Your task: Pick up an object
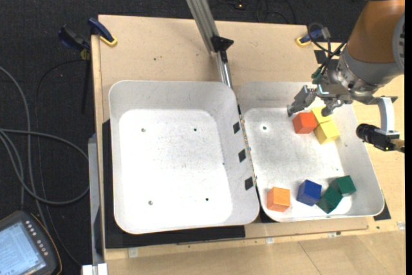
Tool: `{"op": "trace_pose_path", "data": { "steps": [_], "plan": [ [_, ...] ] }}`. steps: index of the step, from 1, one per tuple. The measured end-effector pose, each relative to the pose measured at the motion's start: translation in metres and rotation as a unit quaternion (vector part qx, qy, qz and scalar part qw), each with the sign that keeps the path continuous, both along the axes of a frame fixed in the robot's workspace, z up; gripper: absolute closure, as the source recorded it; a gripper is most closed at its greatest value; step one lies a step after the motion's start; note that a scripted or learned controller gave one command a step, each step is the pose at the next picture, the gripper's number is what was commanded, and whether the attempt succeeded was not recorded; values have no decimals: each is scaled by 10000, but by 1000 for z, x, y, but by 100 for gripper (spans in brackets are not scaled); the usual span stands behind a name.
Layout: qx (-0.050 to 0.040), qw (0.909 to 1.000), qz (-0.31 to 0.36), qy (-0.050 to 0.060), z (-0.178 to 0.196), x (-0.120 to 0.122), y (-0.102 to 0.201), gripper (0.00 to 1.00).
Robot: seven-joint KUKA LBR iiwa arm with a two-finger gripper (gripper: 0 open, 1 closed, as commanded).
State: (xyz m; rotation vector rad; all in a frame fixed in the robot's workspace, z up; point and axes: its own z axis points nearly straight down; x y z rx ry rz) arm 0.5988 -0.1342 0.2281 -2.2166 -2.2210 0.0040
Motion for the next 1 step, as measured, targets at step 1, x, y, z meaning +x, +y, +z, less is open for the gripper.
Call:
{"op": "trace_pose_path", "data": {
  "steps": [1],
  "plan": [
    [-4, 10000, -6, -17, 2, 0, 0, 0]
  ]
}}
